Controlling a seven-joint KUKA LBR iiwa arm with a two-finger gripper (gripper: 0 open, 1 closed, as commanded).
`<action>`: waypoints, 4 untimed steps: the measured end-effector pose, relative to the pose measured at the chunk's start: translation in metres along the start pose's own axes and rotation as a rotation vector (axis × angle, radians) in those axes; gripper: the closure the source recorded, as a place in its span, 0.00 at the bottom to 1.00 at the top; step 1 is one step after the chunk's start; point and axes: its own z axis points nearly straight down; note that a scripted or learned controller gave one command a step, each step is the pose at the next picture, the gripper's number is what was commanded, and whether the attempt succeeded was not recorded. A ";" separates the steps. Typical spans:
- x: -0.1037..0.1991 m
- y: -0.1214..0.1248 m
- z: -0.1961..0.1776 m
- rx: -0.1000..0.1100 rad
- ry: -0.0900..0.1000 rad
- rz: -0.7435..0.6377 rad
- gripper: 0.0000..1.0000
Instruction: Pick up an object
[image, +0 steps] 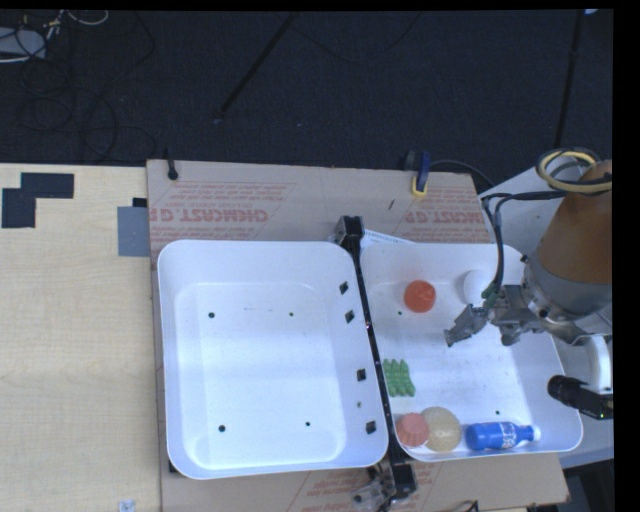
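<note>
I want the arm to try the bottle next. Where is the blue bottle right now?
The blue bottle lies on its side in the right bin, near its front right corner, just right of the cream ball and the pink ball.

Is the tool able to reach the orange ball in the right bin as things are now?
Probably yes. The tool hangs over the right bin, just right of the orange ball. The ball lies alone on bare floor; the green piece is well apart.
</note>
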 end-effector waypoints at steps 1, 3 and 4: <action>0.000 0.000 -0.010 0.002 0.001 0.000 1.00; 0.040 -0.033 0.113 0.000 0.004 0.002 0.00; 0.006 0.075 0.099 -0.011 -0.003 -0.003 0.00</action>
